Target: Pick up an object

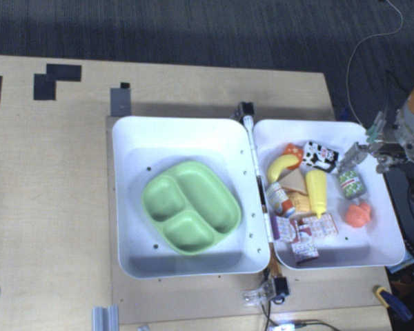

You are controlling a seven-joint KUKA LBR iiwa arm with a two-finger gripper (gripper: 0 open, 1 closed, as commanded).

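Grey metal end effector [355,154] sits at 3 o'clock over the right white plastic bin [383,250]; finger spacing: cannot tell. Just beside it, a small green-and-white patterned can [350,183]. Yellow squeeze bottle [317,191] at bin centre, orange-pink lumpy toy [358,215] at 4 o'clock. Left white bin [127,185] holds a green three-compartment plate [190,206].

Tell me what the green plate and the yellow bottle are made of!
The green plate looks like plastic: one even pale green colour, smooth rounded edges, three moulded sections and a soft dull sheen. The yellow bottle also looks like plastic, probably a toy mustard bottle: solid bright yellow with a slightly glossy, smooth skin. From this far up I can't be fully sure of either.
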